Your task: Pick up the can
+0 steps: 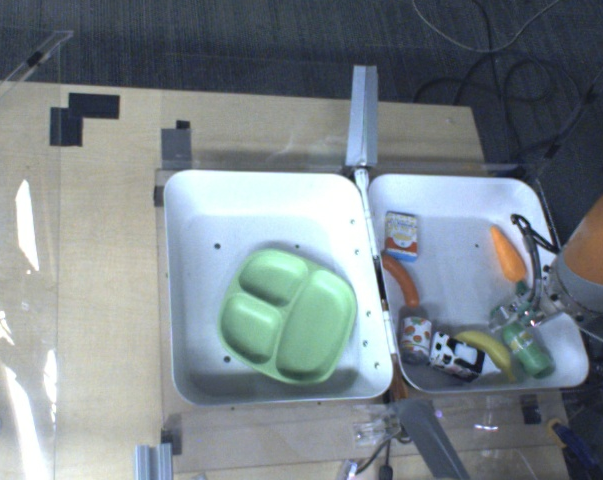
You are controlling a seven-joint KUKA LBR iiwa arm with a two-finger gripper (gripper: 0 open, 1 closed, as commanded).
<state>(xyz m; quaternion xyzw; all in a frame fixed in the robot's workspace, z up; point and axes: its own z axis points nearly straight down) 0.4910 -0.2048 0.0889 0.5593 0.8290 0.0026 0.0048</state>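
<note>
The can [415, 335], small with a brown and white label, stands in the right bin [451, 200] near its left wall, at the front. A black-and-white patterned object [453, 356] touches it on the right. My gripper [517, 316] hangs low over the right side of that bin, well to the right of the can, just above a green bottle [530, 358] and the end of a banana [487, 349]. Nothing is visibly held in the gripper.
The right bin also holds a small orange and blue box [402, 235], a reddish sausage [403, 280] and a carrot [508, 253]. A green divided plate [289, 316] lies in the left bin [196, 268]. The arm [593, 258] enters from the right.
</note>
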